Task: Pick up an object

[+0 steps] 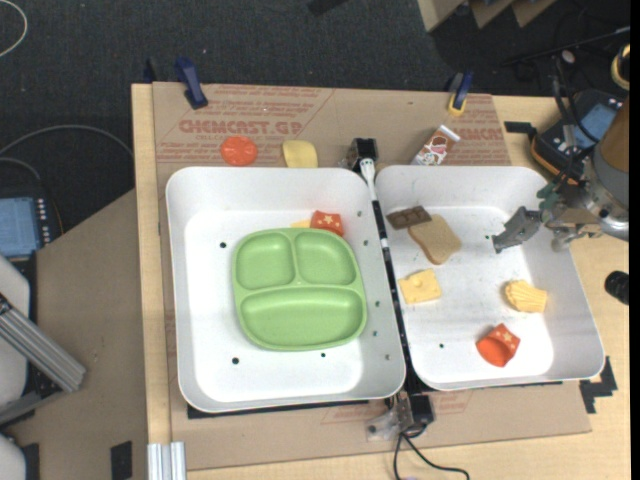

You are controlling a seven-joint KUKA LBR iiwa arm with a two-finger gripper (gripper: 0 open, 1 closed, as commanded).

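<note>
— Where is the robot's gripper (520,230) right now?

— It is over the right bin (575,308), up near the far right side. Nothing is held in it. I can see grey fingers (512,234) poking out to the left, but I cannot tell if they are wide or close together.

— What is in that bin?

— A tan toy (435,238) with a dark brown piece (407,216) touching its top end. They sit at the back, near the left wall. A yellow chunk (420,287) lies just below them. A wavy yellow toy (525,295) lies below the gripper, and a red toy (498,344) sits near the front.

— And the left bin (190,268)?

— A green plate (298,288) with three parts sits in the middle. A little red thing (327,222) peeks out behind it.

— Anything outside the bins?

— Yes, on the brown board (260,118) behind them. An orange round thing (239,150), a pale yellow block (299,154), and a small wrapped snack (436,147).
</note>
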